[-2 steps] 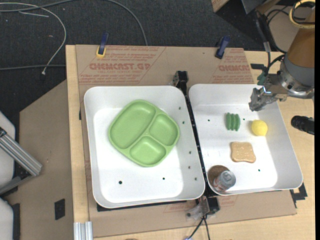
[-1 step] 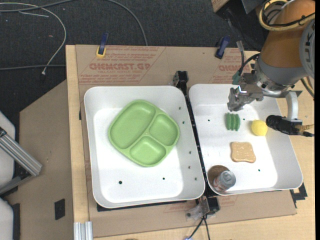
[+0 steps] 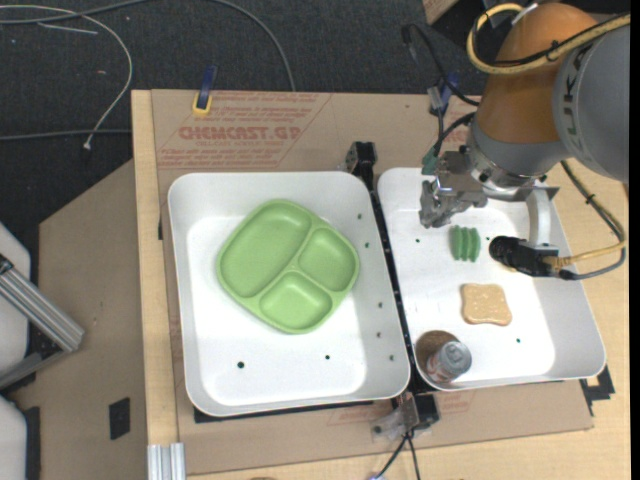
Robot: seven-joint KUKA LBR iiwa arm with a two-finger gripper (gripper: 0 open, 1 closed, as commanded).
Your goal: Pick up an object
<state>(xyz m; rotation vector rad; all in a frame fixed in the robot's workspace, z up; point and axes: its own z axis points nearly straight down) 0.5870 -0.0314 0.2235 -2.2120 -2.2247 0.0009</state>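
Observation:
In the right bin lie a small ridged green piece, a tan toast-shaped slice and a brown can with a silver top at the near left corner. My gripper hangs low over the far left part of that bin, just left of and slightly beyond the green piece. Nothing shows between its fingers. A green divided plate rests in the left bin.
The two white bins sit side by side on a cardboard sheet, joined by black clips at the far and near seams. Cables run across the dark floor beyond the bench.

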